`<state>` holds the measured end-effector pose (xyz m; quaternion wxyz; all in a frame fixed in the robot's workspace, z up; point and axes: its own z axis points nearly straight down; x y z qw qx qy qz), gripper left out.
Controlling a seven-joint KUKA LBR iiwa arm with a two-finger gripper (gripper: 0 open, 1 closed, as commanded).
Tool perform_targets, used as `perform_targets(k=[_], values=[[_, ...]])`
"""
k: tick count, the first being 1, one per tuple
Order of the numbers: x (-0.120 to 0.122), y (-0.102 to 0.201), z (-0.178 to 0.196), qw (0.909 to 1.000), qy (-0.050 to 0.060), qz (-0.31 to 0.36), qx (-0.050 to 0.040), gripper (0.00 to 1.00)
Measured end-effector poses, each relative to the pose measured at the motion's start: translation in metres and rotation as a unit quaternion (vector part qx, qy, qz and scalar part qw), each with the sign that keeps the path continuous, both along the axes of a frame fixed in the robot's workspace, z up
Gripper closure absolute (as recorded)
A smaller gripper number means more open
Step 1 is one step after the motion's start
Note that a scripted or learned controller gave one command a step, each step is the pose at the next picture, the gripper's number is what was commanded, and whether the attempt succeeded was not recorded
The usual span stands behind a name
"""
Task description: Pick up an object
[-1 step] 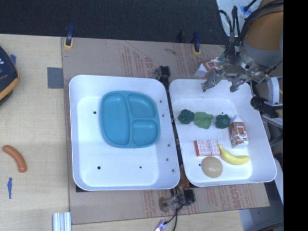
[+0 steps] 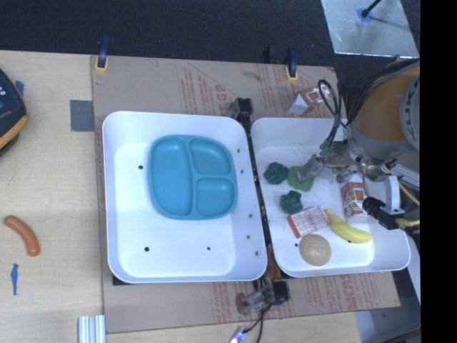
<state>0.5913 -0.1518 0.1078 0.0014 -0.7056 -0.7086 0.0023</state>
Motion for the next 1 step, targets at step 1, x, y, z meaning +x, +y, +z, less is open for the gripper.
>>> perform_targets(k=[1], values=[[-0.049,0.0526,-0.0164,1.0,0.0,0.001,0.0005,0.0]])
